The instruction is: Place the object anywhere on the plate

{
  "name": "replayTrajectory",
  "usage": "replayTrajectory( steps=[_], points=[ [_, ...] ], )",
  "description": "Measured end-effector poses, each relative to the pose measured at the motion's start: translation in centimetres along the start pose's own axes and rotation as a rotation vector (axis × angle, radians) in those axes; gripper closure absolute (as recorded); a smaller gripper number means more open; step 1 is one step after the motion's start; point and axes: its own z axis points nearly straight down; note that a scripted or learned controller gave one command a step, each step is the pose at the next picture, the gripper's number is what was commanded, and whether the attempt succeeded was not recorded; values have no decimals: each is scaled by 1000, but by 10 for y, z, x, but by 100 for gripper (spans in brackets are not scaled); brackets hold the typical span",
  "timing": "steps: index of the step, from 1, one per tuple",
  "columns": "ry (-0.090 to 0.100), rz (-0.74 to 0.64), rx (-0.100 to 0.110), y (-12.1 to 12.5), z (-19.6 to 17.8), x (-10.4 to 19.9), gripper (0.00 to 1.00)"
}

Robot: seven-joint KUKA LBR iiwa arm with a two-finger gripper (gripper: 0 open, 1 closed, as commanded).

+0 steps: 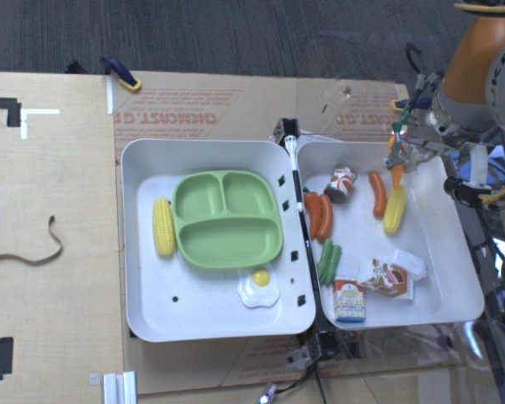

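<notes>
A: What takes up the most room on the bench?

B: The two white bins. The left bin (143,251) holds a green divided plate (228,220) with three compartments. The right bin (442,276) holds most of the toy food.

A: And the arm?

B: The arm (480,57), grey with its orange band, comes in from the right at the top corner. Its gripper (401,151) hangs over the upper right part of the right bin. Something small and orange shows at its tip, but the view is too cluttered there to tell whether the fingers are parted, closed, or gripping it.

A: Where does the food lie?

B: In the left bin, a corn cob (163,225) lies just beside the plate's left edge, and a fried egg (259,289) sits just below the plate's lower right corner. Neither is on the plate.

A: And the right bin?

B: A second yellow corn cob (394,209) lies just below the gripper, with an orange sausage (376,194) beside it on its left. Two sausages (318,214) lie together near the bin's left wall, with a green pea pod (328,261) below them. A small red and white can (341,182) lies above the pair. Toward the bottom are a carton (348,300) and a torn packet (390,278), close to each other.
</notes>
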Motion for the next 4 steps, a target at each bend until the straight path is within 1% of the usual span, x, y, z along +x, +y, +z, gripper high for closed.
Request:
replayTrajectory(
  steps=[1, 2, 3, 4],
  points=[
    [3, -33, -2, -10, -52, 72, 100],
    [2, 39, 2, -18, -50, 128, 100],
    [2, 12, 2, -55, -29, 201, 100],
    [1, -136, 2, -75, -29, 264, 100]
  ],
)
